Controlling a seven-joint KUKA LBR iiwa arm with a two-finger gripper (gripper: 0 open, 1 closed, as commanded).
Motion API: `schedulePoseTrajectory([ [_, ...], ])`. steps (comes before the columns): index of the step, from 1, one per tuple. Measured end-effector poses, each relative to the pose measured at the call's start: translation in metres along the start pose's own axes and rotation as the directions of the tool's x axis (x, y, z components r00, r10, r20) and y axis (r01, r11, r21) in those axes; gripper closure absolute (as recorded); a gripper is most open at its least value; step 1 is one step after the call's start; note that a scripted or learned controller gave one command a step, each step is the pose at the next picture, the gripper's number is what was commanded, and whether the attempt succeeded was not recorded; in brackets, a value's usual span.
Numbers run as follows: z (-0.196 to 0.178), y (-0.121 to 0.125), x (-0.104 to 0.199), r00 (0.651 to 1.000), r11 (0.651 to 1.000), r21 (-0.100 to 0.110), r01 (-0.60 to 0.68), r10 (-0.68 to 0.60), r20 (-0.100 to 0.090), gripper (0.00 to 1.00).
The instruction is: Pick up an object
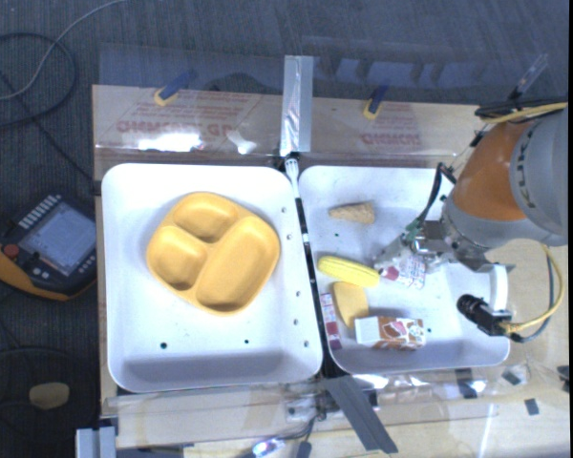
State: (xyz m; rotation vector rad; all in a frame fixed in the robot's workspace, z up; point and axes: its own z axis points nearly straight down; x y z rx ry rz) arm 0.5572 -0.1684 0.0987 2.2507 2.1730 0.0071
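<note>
My gripper (408,256) hangs low over the middle of the right bin (477,351), below the grey arm with its orange band (487,184). A yellow banana-shaped piece (349,271) lies just left of it. A small pinkish item (392,274) sits right at the gripper's lower left edge; I cannot tell whether they touch. A tan bread-like piece (352,214) lies toward the back of the bin. A yellow cheese-like wedge (350,302) and a small white and brown carton (390,331) lie near the front wall.
The left bin (134,351) holds a large yellow divided plate (213,251). A metal divider strip (297,103) stands between the bins at the back. A black cable fitting (482,315) hangs off the arm at the right bin's right side. A pendant (48,246) lies on the floor to the left.
</note>
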Motion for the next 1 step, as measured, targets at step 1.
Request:
schedulePoseTrajectory([
  [1,-0.0894,0.0422,0.0635,0.997,0.997,0.015,-0.078,0.078,-0.003,1.00],
])
